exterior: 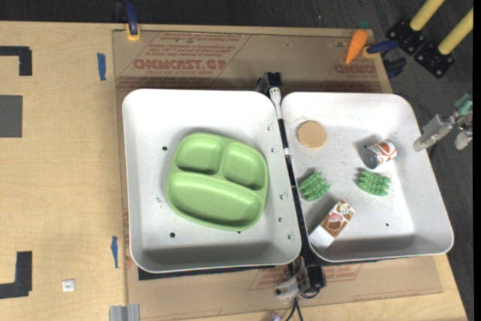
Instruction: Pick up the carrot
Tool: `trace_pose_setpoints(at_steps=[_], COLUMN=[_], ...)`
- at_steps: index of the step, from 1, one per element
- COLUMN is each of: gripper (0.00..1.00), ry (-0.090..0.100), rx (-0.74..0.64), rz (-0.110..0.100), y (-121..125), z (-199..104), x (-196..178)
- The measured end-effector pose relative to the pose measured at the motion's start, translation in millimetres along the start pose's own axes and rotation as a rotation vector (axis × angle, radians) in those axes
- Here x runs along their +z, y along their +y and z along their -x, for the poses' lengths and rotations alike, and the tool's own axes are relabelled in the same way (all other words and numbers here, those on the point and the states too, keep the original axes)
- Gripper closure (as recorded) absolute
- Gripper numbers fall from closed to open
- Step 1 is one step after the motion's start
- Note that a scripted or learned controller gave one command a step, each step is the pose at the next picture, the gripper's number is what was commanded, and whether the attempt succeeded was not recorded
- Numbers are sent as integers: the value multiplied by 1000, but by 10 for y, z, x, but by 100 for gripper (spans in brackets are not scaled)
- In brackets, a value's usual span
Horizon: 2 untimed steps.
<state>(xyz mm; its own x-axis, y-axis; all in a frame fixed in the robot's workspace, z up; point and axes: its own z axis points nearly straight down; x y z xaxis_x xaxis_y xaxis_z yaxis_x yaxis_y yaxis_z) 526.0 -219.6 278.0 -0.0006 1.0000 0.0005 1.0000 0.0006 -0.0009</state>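
Nearest me sits the small red-and-white carton [337, 220] in the right white bin [421, 162]. Beyond its far rim, the orange carrot [355, 47] lies steeply angled on the worktop [68, 162], far-left of the end effector [443, 128], whose opening I cannot tell.

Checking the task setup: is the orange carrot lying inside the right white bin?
No, the orange carrot lies on the cardboard sheet beyond the right white bin.

The gripper [451, 128] is cut off by the right edge (fingers too blurred to read).
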Motion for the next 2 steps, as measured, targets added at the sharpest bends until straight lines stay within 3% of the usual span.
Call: trace_pose_setpoints(at_steps=[1, 2], gripper=[0, 0], ry=[10, 9], rx=[315, 315], rz=[-6, -5], y=[525, 528], z=[-11, -9], x=[1356, 1351])
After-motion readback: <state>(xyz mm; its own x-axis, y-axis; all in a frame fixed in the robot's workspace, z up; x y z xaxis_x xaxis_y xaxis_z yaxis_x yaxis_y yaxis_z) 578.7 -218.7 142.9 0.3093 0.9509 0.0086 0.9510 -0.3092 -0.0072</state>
